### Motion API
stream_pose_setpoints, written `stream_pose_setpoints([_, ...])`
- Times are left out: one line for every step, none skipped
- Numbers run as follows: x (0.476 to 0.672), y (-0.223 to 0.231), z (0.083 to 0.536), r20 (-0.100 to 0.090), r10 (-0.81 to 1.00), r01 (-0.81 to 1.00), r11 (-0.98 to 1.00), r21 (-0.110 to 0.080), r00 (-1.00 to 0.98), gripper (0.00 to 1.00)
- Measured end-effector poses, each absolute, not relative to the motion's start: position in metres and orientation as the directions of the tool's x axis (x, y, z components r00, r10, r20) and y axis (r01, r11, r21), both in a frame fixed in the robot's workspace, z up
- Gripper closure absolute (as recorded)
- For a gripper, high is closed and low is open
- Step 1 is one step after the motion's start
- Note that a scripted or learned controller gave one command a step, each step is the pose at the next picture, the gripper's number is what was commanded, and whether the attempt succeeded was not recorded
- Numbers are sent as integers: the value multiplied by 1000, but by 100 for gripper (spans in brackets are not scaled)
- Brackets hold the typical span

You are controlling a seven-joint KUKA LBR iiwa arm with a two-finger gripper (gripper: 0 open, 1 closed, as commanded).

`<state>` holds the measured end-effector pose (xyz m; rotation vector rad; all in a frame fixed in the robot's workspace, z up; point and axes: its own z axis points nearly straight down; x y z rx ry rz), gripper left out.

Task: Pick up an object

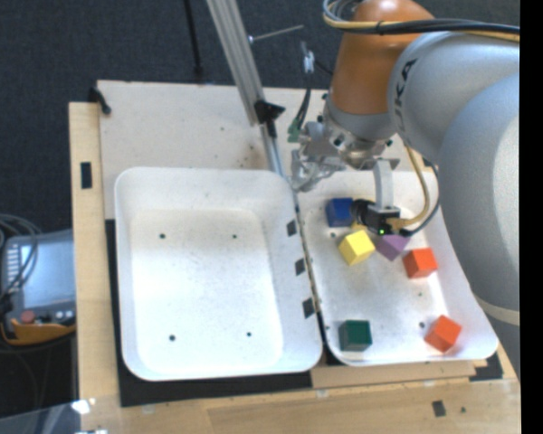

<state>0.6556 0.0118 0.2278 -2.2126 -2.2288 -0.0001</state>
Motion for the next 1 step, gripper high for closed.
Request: stream_pose_setpoints([651,65,243,2,1000,1000,8,2,-8,100])
